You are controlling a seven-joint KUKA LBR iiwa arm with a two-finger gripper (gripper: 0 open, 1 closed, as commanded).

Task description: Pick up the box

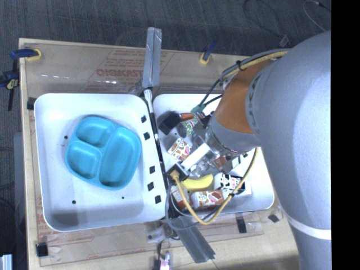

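The right bin (260,198) holds several small printed boxes. One with red and brown pictures (180,148) lies near the bin's left wall, and another (210,197) lies near the front wall. A black-and-white patterned box (231,183) sits to the right of a yellow banana (198,182). My gripper (209,161) is low in the middle of this bin, among these boxes, with the grey arm and its orange band (236,108) covering most of it. Nothing can be seen held by the gripper.
The left bin (50,151) holds a blue divided plate (104,151). A black object (167,121) and a greenish packet (187,127) lie at the back left of the right bin. The divider wall (153,151) runs between the bins.
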